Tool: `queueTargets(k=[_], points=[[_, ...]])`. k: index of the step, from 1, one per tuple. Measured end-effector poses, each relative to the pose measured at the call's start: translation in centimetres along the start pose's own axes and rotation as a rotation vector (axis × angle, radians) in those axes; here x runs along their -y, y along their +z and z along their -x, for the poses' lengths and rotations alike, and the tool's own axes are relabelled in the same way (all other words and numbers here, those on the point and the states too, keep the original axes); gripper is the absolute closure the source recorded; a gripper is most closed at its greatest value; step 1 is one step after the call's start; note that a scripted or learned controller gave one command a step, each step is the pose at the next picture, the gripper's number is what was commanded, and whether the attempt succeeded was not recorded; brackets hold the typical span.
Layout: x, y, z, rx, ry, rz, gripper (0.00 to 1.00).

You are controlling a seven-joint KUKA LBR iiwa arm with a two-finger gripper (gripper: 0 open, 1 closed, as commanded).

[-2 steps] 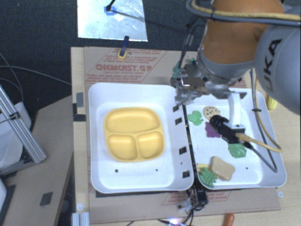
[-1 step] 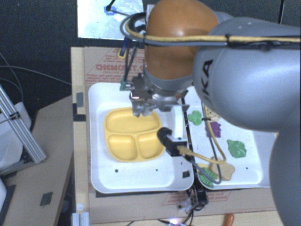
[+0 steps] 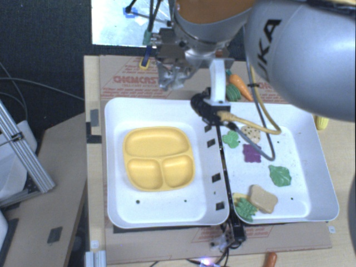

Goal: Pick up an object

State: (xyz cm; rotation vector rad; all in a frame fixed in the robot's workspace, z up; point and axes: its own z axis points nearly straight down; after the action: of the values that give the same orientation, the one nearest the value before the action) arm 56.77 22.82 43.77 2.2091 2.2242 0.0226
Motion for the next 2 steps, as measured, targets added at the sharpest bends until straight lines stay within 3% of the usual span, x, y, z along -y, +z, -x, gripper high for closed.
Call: queueTargets(k=[1,2], points=[[-5.1,27.6,-0.2,0.010,0.008,-0.026,1.00],[-5.5,25.4,-0.4,0.004,0.004,-0.013,1.00]])
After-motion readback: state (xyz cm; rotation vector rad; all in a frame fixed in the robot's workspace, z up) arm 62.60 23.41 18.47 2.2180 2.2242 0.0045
